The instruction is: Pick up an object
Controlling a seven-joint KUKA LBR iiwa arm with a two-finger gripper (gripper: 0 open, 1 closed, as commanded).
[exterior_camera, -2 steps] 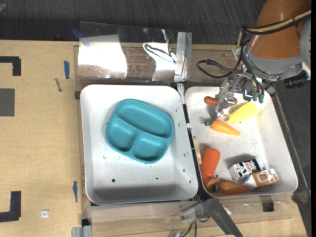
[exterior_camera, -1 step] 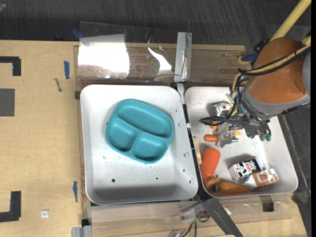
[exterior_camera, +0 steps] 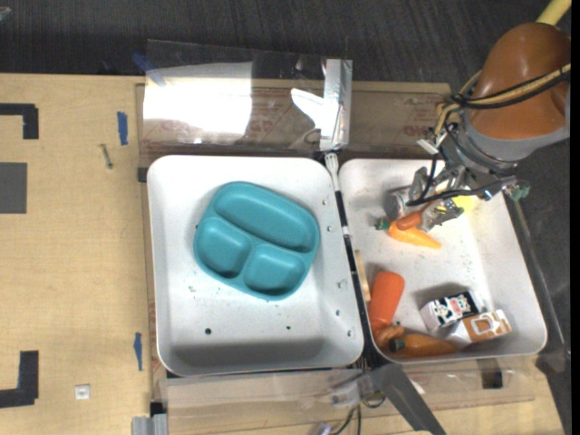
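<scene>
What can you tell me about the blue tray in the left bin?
The blue tray is a rounded oblong dish of teal plastic, as it looks, smooth and slightly shiny. Ridges divide it into three compartments: one long one at the back, two smaller ones in front. It lies flat but turned at a slant, near the middle of the left bin, resting on its floor. Nothing else touches it.

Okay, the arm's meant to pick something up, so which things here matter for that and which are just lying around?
In play:
- gripper, low in the right bin
- small orange carrot-like toy just under it

Lying about for now:
- orange-red cylinder
- long orange piece by the right bin's front wall
- small printed carton
- teal divided tray in the left bin
</scene>
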